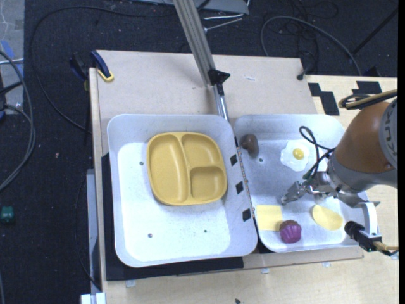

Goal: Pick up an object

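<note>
Two bins: a left bin and a right bin, shallow and white, sit side by side on the worktop, touching along their inner edges.
Left bin: holds a yellow divided plate with three compartments, lying flat toward the bin's 12 o'clock half.
Right bin, 11 o'clock: a small brown object rests near the wall shared with the left bin.
Right bin, 12 o'clock: a toy fried egg, white with a yellow yolk, lies flat, near the arm's cable.
Right bin, 7 o'clock: a flat yellow square, like a cheese slice, lies close to the dividing wall.
Right bin, 6 o'clock: a purple object sits just beside the yellow square, at its 4 o'clock corner.
Right bin, 5 o'clock: a pale yellow rounded piece lies flat, just below the wrist.
Arm: the grey arm with its orange band reaches in from 3 o'clock over the right bin.
Hand: the hand points toward 9 o'clock, low over the bin floor between the egg and the yellow square; nothing shows between its fingers, and whether they are spread or closed cannot be told.
Worktop, 10 o'clock: a blue and yellow clamp sits at the corner.
</note>
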`<state>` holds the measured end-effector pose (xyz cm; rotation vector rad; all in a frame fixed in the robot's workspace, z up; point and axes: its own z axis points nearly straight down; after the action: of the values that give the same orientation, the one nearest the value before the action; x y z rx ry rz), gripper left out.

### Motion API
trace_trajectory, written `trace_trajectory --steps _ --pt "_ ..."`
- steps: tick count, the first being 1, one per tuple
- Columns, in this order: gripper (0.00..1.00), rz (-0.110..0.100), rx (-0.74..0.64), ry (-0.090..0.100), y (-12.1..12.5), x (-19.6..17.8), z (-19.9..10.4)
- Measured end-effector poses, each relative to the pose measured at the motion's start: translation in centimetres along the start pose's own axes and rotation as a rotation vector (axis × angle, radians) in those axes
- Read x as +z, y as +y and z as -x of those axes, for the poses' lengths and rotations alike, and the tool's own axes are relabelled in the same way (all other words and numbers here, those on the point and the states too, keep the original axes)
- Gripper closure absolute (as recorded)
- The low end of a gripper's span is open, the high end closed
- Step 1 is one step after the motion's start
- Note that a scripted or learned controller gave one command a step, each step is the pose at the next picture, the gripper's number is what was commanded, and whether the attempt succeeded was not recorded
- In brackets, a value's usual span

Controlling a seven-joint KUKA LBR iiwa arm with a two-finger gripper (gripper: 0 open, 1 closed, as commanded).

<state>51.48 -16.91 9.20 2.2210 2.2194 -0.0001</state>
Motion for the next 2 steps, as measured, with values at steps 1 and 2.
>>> trace_trajectory --steps 1,2 --pt "1.00 0.007 0.001 -0.003 0.2 -1.4 0.1" --pt "1.00 0.002 -0.003 0.000 0.3 -5.7 -0.4"
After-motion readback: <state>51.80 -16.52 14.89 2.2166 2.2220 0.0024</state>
